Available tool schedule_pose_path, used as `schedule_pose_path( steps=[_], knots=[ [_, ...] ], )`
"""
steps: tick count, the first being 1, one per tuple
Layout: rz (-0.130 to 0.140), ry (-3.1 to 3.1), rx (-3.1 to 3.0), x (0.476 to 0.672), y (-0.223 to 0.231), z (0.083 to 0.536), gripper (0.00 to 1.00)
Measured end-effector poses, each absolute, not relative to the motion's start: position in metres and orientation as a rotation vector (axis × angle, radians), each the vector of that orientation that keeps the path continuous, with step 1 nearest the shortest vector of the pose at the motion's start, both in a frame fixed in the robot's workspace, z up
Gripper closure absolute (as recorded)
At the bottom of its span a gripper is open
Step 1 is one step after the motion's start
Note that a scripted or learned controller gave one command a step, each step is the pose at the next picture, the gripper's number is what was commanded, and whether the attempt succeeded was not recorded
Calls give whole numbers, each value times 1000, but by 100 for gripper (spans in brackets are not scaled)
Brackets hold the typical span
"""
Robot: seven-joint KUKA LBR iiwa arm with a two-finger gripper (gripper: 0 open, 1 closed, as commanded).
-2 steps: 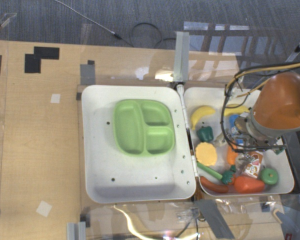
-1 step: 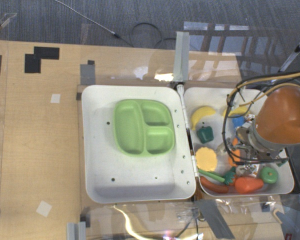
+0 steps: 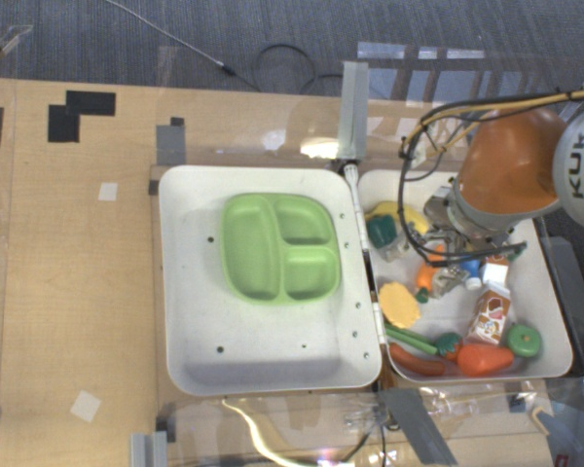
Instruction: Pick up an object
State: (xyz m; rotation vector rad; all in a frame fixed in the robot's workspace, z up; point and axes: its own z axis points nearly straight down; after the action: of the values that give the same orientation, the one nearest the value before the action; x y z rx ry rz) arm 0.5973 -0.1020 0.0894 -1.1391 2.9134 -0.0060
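The gripper [image 3: 452, 276] hung low in the right bin [image 3: 557, 311], just over a small orange piece [image 3: 424, 278]. Couldn't tell its grip state, the wrist blocked it. That piece looked light, hard and slick, so I'd pinch across its middle.

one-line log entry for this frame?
arm: over right bin | gripper: low among toys, near orange piece | grasp: unconfirmed | left bin: green tray

Grey ribbed carpet [image 3: 224, 8] lying beyond the light wooden bench [image 3: 68, 290]; thin cable [image 3: 127, 13] trailing across it; black patches [image 3: 78, 113] marking the benchtop.
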Motion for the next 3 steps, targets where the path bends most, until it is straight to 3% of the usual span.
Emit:
schedule_pose_path(
  steps=[1, 2, 3],
  knots=[
    [-9, 2950, -1036, 552, -107, 90, 0],
    [-4, 2964, -1007, 656, -88, 89, 0],
    [-8, 2954, -999, 659, -88, 103, 100]
  ],
)
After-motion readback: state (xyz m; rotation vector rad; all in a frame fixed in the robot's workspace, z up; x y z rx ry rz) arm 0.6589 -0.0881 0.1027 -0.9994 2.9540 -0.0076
